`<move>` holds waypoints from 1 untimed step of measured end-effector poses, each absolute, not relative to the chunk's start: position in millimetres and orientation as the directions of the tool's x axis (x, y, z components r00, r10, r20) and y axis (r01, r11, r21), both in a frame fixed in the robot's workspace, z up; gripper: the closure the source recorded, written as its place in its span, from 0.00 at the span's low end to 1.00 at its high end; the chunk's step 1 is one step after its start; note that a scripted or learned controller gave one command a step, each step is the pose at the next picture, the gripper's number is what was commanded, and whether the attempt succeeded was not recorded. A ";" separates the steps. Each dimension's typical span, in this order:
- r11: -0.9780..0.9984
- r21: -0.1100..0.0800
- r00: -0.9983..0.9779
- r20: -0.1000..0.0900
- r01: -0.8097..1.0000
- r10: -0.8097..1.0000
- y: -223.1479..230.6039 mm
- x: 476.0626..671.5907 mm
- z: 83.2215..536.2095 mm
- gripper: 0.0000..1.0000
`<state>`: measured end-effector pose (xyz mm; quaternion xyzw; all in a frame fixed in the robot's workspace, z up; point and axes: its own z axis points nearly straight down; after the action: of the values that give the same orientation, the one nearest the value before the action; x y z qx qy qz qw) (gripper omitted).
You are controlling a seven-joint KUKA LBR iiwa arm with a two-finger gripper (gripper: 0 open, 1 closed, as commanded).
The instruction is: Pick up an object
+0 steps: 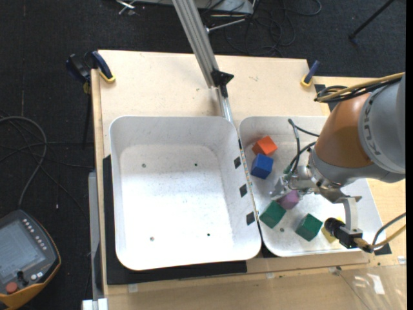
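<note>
**Right bin stock, arm down over the pile**

I log two white bins side by side on the bench. The left bin (pixel 129 131) carries nothing I can pick; every object sits in the right bin (pixel 284 249), so that is where my arm has to work.

Count, right bin:
- Orange block (pixel 264 146), one, toward the far edge, near the left wall.
- Blue block (pixel 262 166), one, just in front of the orange one and touching or nearly touching it.
- Green blocks, two: one (pixel 273 214) close to the left wall toward the near edge, one (pixel 309 227) beside it, nearer the bin's middle, close to the near edge.
- Purple piece (pixel 290 199), one, between the blue block and the green pair.

Five items in all, clustered in the bin's left half.

The gripper (pixel 288 189) is lowered over the purple piece, which I judge to be the target, since the tool sits right at it. The wrist hides the contact; I cannot tell whether the jaws are spread or closed, nor whether the piece is between them. The crowding of neighbours could let a green block get nudged.
</note>
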<state>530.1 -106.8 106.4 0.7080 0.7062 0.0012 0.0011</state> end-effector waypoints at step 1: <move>0.012 0.010 -0.012 0.002 1.000 1.000 -14.4 577.0 199.9 1.00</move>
<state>577.0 -14.4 199.9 0.7029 0.7112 0.0043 0.0027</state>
